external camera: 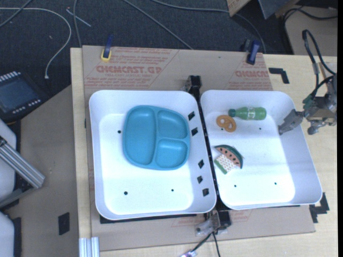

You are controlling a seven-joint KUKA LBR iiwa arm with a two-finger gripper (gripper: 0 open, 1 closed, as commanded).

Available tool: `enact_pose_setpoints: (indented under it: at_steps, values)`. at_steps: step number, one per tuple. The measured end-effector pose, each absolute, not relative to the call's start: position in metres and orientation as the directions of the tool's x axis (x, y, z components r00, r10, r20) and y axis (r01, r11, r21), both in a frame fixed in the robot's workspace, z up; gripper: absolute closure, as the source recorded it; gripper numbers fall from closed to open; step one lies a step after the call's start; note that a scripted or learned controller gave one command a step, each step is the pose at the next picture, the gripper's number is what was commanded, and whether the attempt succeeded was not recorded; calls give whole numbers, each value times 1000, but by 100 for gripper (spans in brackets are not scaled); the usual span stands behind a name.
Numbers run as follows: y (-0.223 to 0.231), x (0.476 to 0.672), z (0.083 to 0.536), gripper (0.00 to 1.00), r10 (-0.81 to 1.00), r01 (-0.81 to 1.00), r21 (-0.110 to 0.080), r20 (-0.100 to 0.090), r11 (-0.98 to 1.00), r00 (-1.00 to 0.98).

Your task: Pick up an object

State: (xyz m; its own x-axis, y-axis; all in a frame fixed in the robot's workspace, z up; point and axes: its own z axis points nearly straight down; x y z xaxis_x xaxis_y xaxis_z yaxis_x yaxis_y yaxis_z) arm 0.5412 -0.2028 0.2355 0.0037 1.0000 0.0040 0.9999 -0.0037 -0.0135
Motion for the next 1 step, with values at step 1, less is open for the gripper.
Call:
enact_pose_setpoints:
  at_steps: [1]
  values:
    - [-202, 544, 242, 0, 1000, 1000, -1, 1, 0, 0]
